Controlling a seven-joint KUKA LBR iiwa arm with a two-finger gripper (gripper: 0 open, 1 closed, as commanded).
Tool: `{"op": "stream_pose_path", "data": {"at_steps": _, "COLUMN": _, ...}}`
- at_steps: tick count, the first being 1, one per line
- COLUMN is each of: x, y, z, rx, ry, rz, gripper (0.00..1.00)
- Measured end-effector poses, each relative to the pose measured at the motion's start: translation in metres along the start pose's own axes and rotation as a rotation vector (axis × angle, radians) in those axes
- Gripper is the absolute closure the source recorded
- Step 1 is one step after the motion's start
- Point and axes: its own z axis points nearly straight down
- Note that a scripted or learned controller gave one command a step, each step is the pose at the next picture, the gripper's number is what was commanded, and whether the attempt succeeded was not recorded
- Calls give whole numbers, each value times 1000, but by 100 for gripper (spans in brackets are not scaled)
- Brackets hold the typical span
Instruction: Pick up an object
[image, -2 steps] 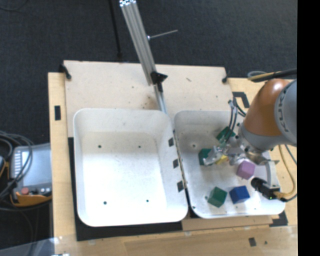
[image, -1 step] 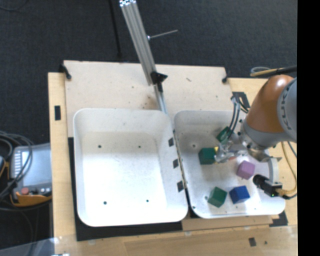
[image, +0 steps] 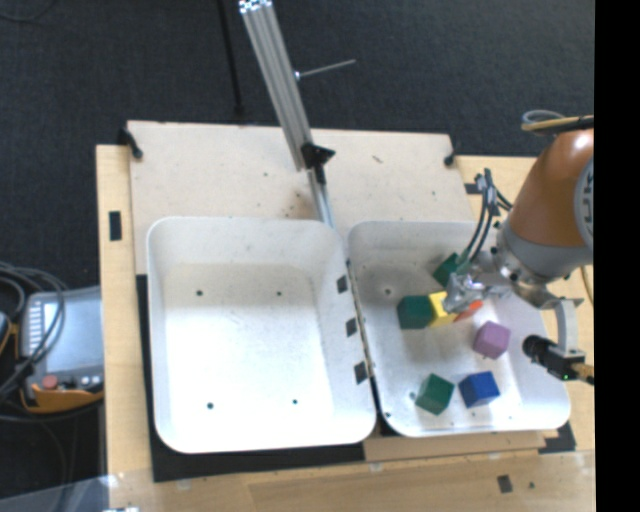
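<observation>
The gripper (image: 463, 296) is down in the right bin (image: 400, 420), right over a yellow block (image: 439, 306) and an orange piece (image: 470, 311); its grip I cannot tell. A green block (image: 414, 312) touches the yellow one. Purple (image: 491, 340), blue (image: 479, 388) and another green block (image: 435, 393) lie nearer the front.

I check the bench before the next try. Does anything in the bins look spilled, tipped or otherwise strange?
Nothing stands out. The small coloured blocks, among them a purple cube and a blue cube, all lie inside the right white bin, and the hand is over them.
</observation>
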Motion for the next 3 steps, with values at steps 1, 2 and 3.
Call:
{"op": "stream_pose_path", "data": {"at_steps": 1, "x": 6, "y": -5, "z": -55, "rx": -2, "ry": 0, "rz": -5, "gripper": 100}}
{"op": "stream_pose_path", "data": {"at_steps": 2, "x": 5, "y": -4, "z": -77, "rx": 1, "ry": 1, "rz": -7, "gripper": 100}}
{"op": "stream_pose_path", "data": {"at_steps": 3, "x": 55, "y": 2, "z": -66, "rx": 5, "ry": 2, "rz": -8, "gripper": 100}}
